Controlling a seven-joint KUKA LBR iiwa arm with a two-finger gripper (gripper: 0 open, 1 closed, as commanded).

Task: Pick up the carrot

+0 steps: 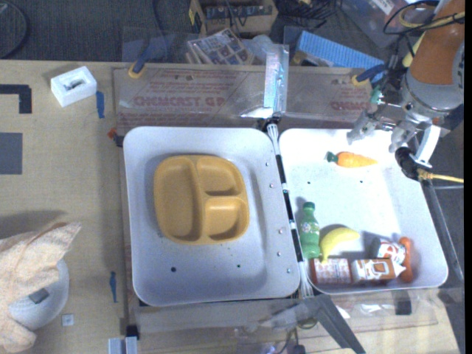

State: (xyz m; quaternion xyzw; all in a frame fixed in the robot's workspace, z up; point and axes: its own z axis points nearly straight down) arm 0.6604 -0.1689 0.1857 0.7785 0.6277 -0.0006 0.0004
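Note:
The carrot (pixel 352 159) is small and orange with a green stub at its left end. It lies flat on the floor of the right bin (pixel 383 205), near the far wall. My gripper (pixel 383 131) hangs just above and behind the carrot, a little to its right, under the arm's orange band. Its two fingers stand apart, open, with nothing between them. The carrot lies free and is not touched.
The right bin's near side holds a green bottle (pixel 308 229), a yellow banana (pixel 338 240), a brown sauce bottle (pixel 358 270) lying down and a red-and-white pack (pixel 394 253). A yellow divided plate (pixel 200 198) sits in the left bin (pixel 140 271). A cable (pixel 442 177) runs by the right rim.

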